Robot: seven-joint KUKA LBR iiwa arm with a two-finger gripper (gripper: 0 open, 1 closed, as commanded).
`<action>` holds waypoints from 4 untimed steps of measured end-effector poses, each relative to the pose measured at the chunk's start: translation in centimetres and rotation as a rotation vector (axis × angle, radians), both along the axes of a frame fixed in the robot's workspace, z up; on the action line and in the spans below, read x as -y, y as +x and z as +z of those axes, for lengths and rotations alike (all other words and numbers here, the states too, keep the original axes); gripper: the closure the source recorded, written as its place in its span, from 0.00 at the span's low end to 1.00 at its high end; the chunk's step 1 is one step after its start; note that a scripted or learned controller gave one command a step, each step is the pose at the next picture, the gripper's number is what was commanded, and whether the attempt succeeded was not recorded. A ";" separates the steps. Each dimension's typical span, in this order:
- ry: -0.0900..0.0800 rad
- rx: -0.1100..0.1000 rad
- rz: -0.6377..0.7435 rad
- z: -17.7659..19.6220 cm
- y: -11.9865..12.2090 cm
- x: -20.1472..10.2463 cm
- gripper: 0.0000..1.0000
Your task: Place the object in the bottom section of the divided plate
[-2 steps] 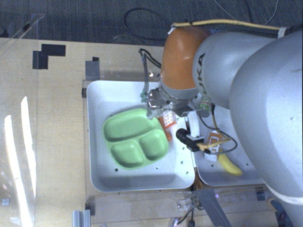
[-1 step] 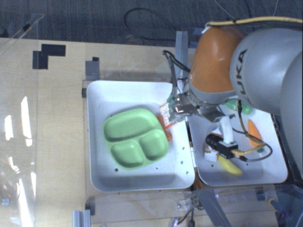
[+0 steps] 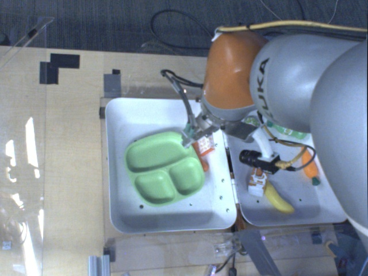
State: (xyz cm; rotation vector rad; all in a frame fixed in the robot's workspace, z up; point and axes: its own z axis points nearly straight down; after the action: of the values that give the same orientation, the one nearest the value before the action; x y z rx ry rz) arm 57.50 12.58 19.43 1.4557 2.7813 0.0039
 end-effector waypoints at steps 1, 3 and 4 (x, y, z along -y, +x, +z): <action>0.000 0.000 -0.190 -0.6 -5.6 5.4 1.00; 0.002 -0.001 -0.826 8.1 0.2 1.1 1.00; 0.002 -0.002 -0.942 2.2 -7.6 8.2 1.00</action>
State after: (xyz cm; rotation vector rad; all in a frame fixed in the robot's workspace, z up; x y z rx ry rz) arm 49.91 4.37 21.67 2.5611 1.8187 0.0026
